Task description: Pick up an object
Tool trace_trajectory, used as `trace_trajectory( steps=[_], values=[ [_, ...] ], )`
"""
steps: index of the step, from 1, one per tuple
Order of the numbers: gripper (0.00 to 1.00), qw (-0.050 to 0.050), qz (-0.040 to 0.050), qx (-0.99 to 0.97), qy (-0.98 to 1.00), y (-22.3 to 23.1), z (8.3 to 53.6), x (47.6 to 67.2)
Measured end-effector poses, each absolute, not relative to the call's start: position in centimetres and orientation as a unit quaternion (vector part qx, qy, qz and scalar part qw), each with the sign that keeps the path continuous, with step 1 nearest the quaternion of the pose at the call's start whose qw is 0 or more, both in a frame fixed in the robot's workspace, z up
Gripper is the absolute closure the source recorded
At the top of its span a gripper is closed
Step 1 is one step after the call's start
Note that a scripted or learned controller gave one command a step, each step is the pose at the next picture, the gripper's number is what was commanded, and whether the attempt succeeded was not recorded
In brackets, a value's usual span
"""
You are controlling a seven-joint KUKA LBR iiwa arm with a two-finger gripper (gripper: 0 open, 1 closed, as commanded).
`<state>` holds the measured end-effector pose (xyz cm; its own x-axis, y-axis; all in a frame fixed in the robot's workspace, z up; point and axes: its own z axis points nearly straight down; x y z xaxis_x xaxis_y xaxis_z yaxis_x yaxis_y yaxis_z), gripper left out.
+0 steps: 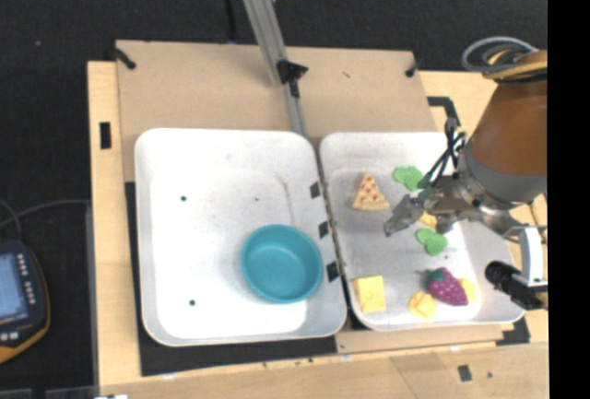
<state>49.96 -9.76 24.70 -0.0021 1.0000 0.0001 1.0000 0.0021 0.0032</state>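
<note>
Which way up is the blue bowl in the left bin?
Upright: the blue bowl shows its open mouth and inner floor, nothing visible inside, resting on the left bin.

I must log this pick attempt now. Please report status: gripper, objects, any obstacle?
Gripper low over right bin, nothing seen held. Pizza slice left of it, green pieces close by, grapes nearer front. Blue bowl in left bin, clear of the work.

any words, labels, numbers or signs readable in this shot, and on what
No text can be read.
The handheld device with a screen at the left edge: its display is too small and blurred to read.
The two shallow white bins, the round teal bowl and the toy pizza slice: no markings can be made out.
</note>
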Motion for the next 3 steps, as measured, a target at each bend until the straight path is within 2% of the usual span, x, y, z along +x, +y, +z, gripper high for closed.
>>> trace_trajectory(
  steps=[1,3],
  values=[
    [0.0,0.001,0.0013,0.707,0.707,-9.8,24.7,50.0],
    [0.0,-0.001,-0.0017,0.708,0.707,-10.5,14.3,50.9]
  ],
)
